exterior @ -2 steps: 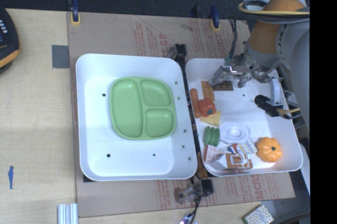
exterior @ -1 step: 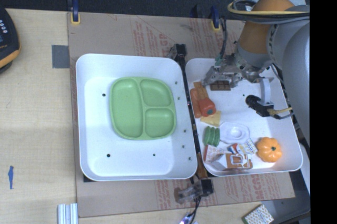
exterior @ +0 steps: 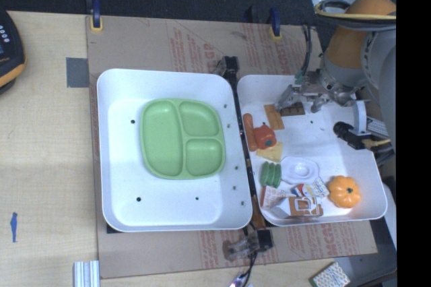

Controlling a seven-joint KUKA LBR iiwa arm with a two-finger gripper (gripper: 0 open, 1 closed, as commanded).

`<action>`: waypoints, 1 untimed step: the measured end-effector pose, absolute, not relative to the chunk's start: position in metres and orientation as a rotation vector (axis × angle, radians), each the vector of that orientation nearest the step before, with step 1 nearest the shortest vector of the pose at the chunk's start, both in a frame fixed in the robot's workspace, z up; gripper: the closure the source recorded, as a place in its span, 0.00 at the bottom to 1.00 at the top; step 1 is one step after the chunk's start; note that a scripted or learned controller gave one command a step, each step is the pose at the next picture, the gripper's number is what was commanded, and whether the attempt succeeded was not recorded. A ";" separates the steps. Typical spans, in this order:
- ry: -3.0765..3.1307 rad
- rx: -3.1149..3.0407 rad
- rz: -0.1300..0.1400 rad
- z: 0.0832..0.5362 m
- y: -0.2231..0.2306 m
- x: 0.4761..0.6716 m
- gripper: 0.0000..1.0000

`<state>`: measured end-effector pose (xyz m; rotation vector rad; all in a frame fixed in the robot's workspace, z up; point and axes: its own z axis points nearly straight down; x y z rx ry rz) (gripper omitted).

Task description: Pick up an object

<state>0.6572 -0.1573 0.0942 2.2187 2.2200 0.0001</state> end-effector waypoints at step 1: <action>2.221 2.218 0.001 0.094 -0.193 0.657 0.00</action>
